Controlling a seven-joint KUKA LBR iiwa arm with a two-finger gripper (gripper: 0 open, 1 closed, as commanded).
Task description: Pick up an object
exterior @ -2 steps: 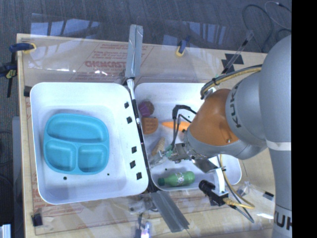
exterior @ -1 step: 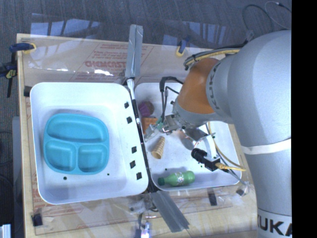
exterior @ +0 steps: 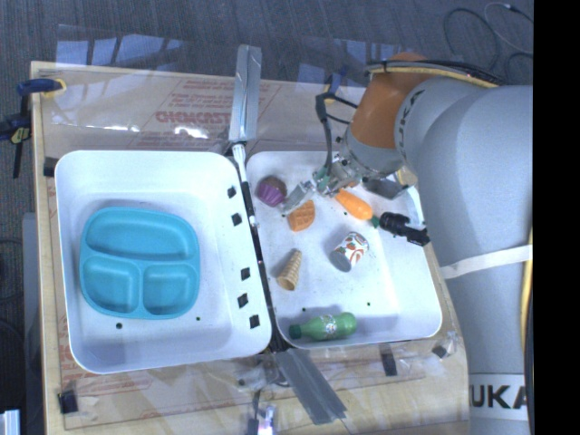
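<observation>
End effector [exterior: 308,191] is hovering low in the right bin [exterior: 412,320], between the purple piece [exterior: 271,189] and the orange piece [exterior: 302,216]; finger state unclear. Advise centring over one piece before closing.

Grey carpet [exterior: 136,7] fills the upper frame. A wooden table [exterior: 41,243] under clear plastic sheet [exterior: 136,107]; blue clamp [exterior: 36,87] at upper left.

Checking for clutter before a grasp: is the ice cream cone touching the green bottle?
Apart. The camera view shows bare white bin floor between the ice cream cone and the green bottle, which lies nearer the bin's front wall.
</observation>
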